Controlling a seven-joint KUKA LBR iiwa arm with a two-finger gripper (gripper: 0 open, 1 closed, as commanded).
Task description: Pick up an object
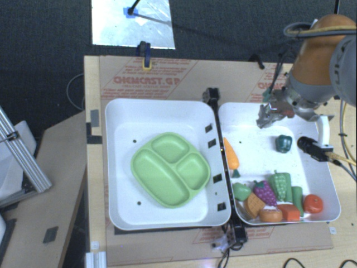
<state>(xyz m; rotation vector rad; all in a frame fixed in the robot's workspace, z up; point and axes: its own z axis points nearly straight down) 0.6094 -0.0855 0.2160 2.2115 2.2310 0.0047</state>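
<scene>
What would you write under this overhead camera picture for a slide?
Robot arm hovers over the right bin of toy food; green divided plate lies in the left bin.

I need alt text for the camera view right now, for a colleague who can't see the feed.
The grey arm's claw hovers over the back of the right bin, apart from a small dark green toy. Toy foods crowd that bin's front edge, with a carrot along its left wall. The left bin holds a green divided plate.
</scene>
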